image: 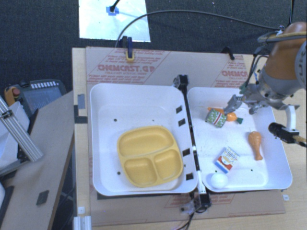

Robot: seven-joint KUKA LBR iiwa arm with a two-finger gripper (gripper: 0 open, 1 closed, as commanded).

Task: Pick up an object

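**Gripper low over the upper part of the right bin, going for a pick**

Arm [283, 56] comes in from upper right of frame; gripper [236, 103] sits low in the right bin [280, 176], just beside a green packet [216, 117] w/ an orange piece [231, 117] next to it. Can't tell how far the jaws are apart, and nothing is visibly between them, so no hold yet as far as seen.

To do this step well, I'd judge: centre over one item, not the pair. Packet and orange piece lie touching or nearly so, so a sloppy close could nudge both away.

Other options lower in the bin: drumstick toy [256, 144] at mid right, small carton [227, 158] lower centre, white ball [219, 180] near the bottom rim. Ball is tight to the rim and the divider [188, 128] — poor approach room. Drumstick and carton are well apart w/ bare floor round them.

Left bin [103, 128] holds a yellow tray [149, 155]; not needed. Lift straight up, since the bin's upper wall is near.
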